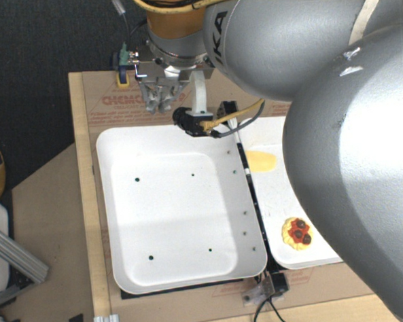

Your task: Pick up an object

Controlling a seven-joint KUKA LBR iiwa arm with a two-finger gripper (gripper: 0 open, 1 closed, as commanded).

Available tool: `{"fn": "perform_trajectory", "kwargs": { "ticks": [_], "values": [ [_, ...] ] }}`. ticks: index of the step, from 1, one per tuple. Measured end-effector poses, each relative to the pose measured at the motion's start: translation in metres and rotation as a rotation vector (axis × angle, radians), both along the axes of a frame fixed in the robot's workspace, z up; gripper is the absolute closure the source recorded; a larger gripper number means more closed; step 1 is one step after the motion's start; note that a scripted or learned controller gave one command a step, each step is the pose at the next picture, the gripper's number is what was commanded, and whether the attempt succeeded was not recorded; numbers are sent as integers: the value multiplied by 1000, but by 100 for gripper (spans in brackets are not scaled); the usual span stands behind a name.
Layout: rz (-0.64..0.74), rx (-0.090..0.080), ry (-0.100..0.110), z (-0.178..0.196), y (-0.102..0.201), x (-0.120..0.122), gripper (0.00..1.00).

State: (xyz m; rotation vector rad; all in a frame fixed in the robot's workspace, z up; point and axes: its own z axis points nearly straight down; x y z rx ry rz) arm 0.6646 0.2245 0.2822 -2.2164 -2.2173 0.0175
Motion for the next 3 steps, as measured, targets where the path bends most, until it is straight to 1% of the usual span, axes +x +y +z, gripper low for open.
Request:
{"fn": "perform_trajectory", "kwargs": {
  "ticks": [1,2,3],
  "values": [
    [1,7,-24,99,0,3,100],
    [-1,1,-4,11,0,1,100],
    [1,6,-21,84,0,2,100]
  ]
}}
